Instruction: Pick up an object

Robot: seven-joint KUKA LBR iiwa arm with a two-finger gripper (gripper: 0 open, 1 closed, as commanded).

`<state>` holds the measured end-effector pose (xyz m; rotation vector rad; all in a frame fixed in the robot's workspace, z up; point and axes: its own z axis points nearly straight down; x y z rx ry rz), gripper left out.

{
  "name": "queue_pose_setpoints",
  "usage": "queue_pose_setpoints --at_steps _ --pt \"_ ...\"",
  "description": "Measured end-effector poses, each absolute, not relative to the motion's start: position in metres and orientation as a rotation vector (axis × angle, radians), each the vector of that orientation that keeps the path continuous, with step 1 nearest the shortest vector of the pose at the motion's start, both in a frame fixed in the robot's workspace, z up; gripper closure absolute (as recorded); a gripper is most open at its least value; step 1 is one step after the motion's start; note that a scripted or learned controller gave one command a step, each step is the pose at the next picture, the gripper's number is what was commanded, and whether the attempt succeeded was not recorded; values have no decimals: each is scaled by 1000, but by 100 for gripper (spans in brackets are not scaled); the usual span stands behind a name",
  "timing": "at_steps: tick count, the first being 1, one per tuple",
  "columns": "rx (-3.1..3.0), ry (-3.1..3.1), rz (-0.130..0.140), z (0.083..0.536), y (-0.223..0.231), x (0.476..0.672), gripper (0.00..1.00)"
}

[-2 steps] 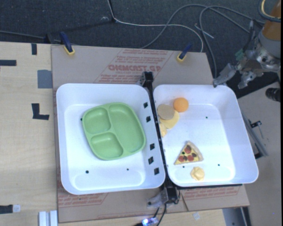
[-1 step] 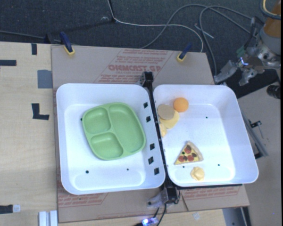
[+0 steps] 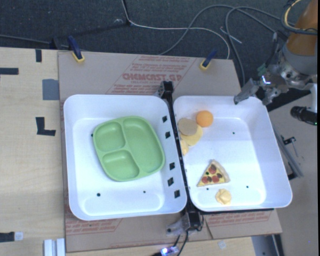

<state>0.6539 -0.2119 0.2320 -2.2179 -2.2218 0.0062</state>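
The pick has not begun. The pincer [image 3: 250,93] hangs at the upper right of the frame, just over the top right corner of the right bin [image 3: 274,159], and holds nothing. Whether it is spread or pressed together, I cannot tell. Everything is left to do: choose a thing, come down over it, close, and lift.

The candidates all lie in the right bin. An orange ball [image 3: 205,118] sits near its upper left, beside a tan round disc [image 3: 188,126] that overlaps some pale yellow pieces [image 3: 191,139]. A toy pizza slice [image 3: 213,174] lies lower in the middle, with a small yellow lump [image 3: 223,197] just below it. The left bin [image 3: 74,143] carries a green divided plate [image 3: 128,148].

Both bins rest on a cardboard sheet [image 3: 149,73] clamped to a pale wooden counter [image 3: 21,159]. Dark carpet [image 3: 53,9] with loose cables [image 3: 202,20] fills the top of the frame.
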Motion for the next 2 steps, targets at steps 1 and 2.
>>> queue_pose_setpoints --at_steps 1,2 --pt "-2220 -2222 6 176 -219 659 0" --pt "-2218 -2223 7 114 -214 654 0"
